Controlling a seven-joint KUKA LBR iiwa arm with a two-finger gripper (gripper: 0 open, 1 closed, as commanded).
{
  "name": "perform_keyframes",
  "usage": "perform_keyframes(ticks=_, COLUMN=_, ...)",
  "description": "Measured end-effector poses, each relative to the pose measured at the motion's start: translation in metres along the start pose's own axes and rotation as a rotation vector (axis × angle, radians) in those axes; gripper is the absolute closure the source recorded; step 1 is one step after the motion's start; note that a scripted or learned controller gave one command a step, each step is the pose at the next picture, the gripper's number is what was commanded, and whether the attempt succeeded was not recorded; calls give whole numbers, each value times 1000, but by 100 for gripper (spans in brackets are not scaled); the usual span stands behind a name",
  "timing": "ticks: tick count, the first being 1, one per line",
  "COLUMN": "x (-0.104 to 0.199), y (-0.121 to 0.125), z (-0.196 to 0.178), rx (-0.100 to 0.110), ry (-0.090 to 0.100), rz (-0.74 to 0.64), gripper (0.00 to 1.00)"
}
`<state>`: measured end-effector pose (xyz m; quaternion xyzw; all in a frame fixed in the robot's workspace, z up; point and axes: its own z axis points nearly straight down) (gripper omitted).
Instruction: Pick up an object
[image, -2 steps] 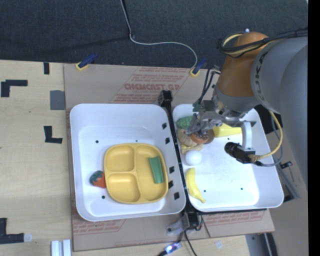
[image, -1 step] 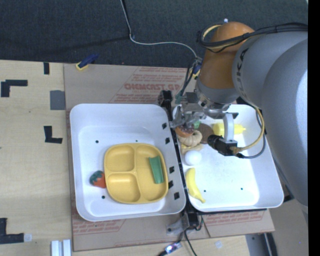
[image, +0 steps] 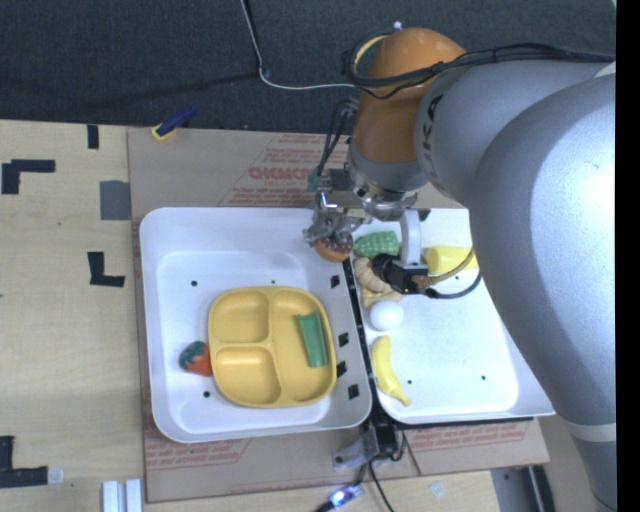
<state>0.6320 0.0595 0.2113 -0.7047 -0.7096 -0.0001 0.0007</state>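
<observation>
The fingers (image: 330, 222) hang low over the far right corner of the left bin (image: 160, 300), but their metal merges with the clutter there, so I cannot tell whether they are spread or closed. Directly beneath them sits a small orange-brown object (image: 329, 248), rounded and dull, close to the wall where the two bins meet. It looks like the target, since the arm (image: 400, 90) is aligned over it. That corner is a tight place to approach. Just beside it in the right bin (image: 470, 380) lie a green ridged piece (image: 378, 243), a tan lump (image: 370, 283), a white ball (image: 385, 316) and a banana (image: 388, 372). A yellow divided plate (image: 262, 350) carrying a green stick (image: 314, 340) lies well apart on the same surface.
</observation>
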Motion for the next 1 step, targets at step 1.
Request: perform_keyframes(ticks=1, x=28, y=19, z=-4, rx=-1, ry=0, rz=3, gripper=100)
